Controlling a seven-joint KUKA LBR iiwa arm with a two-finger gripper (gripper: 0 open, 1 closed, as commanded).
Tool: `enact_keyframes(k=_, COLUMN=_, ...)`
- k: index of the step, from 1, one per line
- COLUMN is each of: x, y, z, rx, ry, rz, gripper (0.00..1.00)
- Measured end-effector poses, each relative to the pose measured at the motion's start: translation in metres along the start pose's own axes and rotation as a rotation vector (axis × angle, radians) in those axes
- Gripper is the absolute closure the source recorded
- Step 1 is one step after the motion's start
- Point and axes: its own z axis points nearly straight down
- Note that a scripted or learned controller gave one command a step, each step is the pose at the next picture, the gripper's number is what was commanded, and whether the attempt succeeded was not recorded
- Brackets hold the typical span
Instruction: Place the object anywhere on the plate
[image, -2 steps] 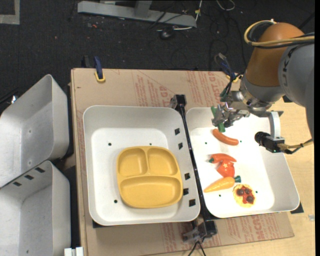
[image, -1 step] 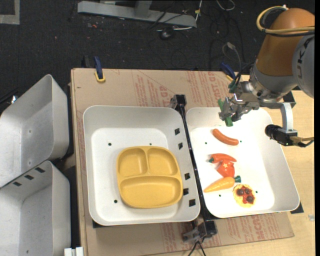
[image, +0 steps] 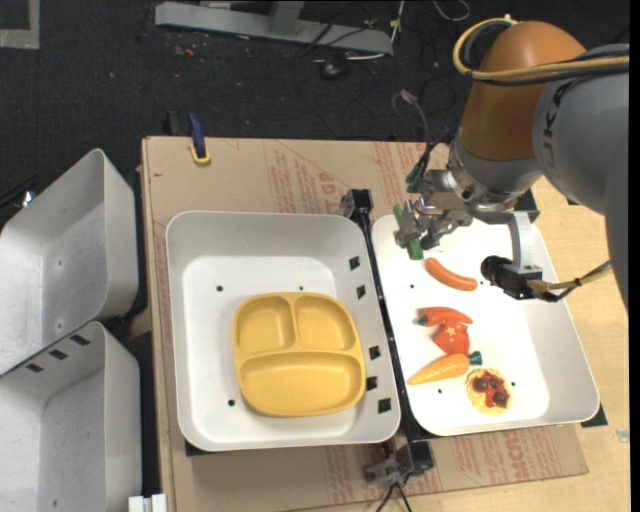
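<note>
From above the bench, the claw (image: 414, 238) hangs over the top left corner of the right bin (image: 560, 345), close to the wall it shares with the left bin (image: 190, 300). Whether it is wide, narrow or carrying anything I cannot tell; the wrist and a tangle of wires crowd it, and something green sits at its tip that could be part of the tool or a toy.

Just below and to the right of the claw lies an orange sausage (image: 451, 275), the nearest piece of food and, I'd guess, the one it is after. Further down from the claw are a red pepper (image: 447, 324), then a carrot (image: 438, 370), then a small pizza slice (image: 488, 390), 4 pieces in all. The yellow plate (image: 298, 352), split into 3 sections, sits well down and to the left of the claw, across the dividing wall, with nothing on it.

The risks, as I see them: the sausage is round and could roll or squirt out from a pinch. The claw is also tight to the bin wall, so a low crossing could clip the rim and knock the load loose.
</note>
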Motion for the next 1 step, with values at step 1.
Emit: enact_keyframes(k=1, x=0.0483, y=0.0008, z=-0.0038, rx=-0.002, ry=-0.001, rz=0.001, gripper=1.0)
